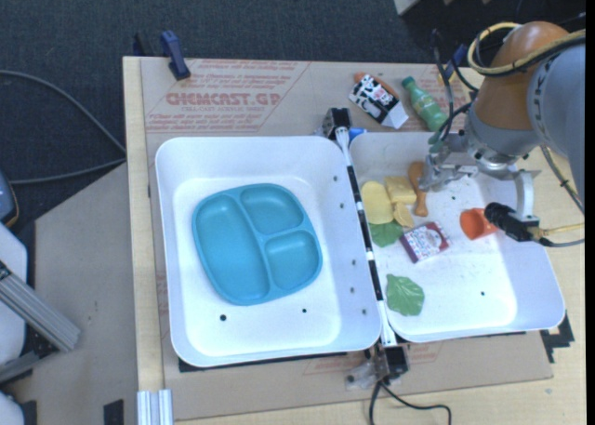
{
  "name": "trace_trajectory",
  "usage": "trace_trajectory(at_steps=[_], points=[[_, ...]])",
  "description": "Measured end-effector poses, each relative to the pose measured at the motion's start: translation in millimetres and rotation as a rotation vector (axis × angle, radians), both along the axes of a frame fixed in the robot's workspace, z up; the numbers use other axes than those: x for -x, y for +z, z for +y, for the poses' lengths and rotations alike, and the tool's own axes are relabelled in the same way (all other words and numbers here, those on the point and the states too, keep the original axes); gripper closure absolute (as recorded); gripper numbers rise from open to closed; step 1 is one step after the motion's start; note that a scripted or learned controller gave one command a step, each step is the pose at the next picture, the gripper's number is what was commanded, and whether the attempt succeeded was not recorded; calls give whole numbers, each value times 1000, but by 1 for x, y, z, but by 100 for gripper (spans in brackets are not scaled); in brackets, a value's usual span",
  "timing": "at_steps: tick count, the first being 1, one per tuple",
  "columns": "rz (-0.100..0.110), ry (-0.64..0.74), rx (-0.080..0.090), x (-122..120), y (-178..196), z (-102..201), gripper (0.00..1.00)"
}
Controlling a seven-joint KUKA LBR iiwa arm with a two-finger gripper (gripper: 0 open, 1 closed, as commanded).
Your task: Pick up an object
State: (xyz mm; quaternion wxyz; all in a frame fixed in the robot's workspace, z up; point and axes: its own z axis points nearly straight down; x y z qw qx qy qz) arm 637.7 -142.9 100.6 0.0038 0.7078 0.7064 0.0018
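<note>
One glossy three-compartment blue tray (257, 243).

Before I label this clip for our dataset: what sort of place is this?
Probably a robotics lab test bench, not a kitchen. Two white bins sit on a board, toy food like a green leaf lies in the right one, and cables trail across dark carpet.

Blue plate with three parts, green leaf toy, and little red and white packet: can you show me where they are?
Blue plastic divided plate (257, 243), camera view, the plate's middle ridge.
Green leaf-shaped toy (404, 294), camera view, its centre.
Small red and white packet (424, 243), camera view, the middle of its face.
</note>
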Motion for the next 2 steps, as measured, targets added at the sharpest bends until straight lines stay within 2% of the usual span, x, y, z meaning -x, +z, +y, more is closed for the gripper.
trace_trajectory(at_steps=[1,2], points=[[-5,1,-1,-1,0,1,0],[5,3,-2,-29,-15,1,0]])
